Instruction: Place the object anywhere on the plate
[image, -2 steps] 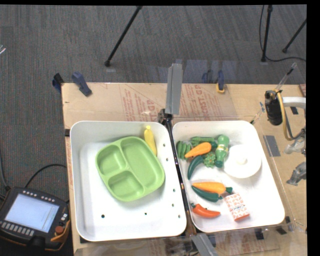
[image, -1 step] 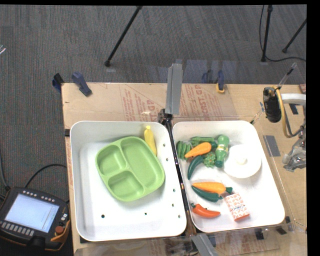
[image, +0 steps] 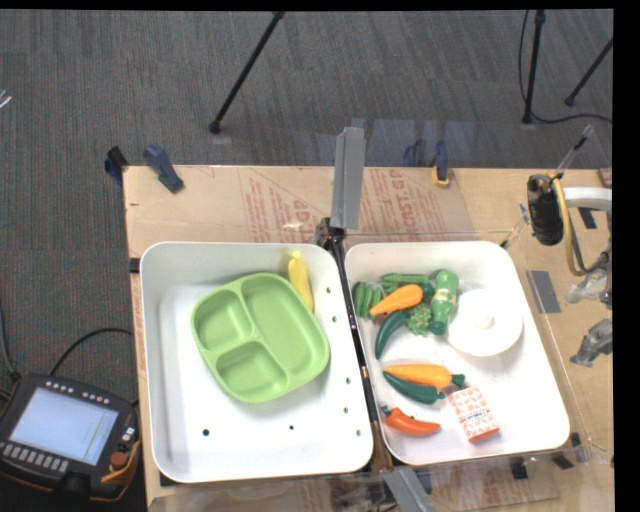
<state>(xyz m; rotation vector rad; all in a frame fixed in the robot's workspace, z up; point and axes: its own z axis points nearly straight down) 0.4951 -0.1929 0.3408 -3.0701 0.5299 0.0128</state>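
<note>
Altogether one green plate (image: 262, 337), one yellow banana (image: 300, 280), two carrots (image: 397, 299); jaws' state cannot be told.

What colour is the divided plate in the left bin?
Light green, seen clearly in the camera view: the divided plate.

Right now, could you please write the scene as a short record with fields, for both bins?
left bin: green divided plate; yellow toy touching the plate's far edge
right bin: white round dish, two orange carrots, green toy vegetables, red-orange pepper, small red-and-white carton
things on plate: none
task state: not yet done
</note>
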